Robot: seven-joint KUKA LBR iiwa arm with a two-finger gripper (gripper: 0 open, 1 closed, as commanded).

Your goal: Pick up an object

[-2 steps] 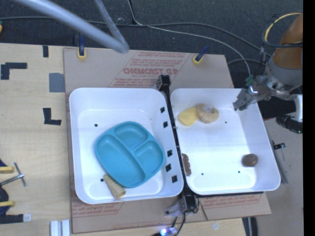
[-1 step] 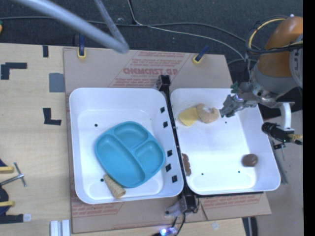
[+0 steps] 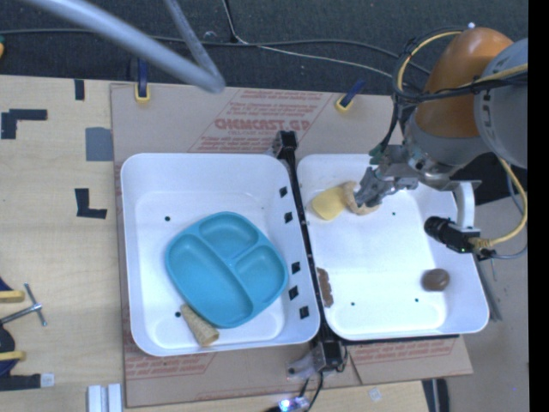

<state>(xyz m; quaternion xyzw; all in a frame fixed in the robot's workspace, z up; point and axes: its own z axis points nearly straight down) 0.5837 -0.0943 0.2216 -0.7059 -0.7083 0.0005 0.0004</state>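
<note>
The gripper (image 3: pixel 371 192) is down in the right bin (image 3: pixel 463 316), at its far left part, right beside a pale yellow object (image 3: pixel 328 204); whether anything is clamped I cannot tell. The grasp step seems in hand; next comes closing on the object and lifting straight. A small brown object (image 3: pixel 436 279) lies near the bin's right wall. The left bin (image 3: pixel 137 178) holds a blue divided plate (image 3: pixel 225 269) and a tan cork-like piece (image 3: pixel 199 324).

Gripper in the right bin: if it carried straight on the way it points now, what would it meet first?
The gripper points down and left, tips right at the pale yellow object near the right bin's far left corner. It would likely meet that object first, though depth is unclear.
</note>
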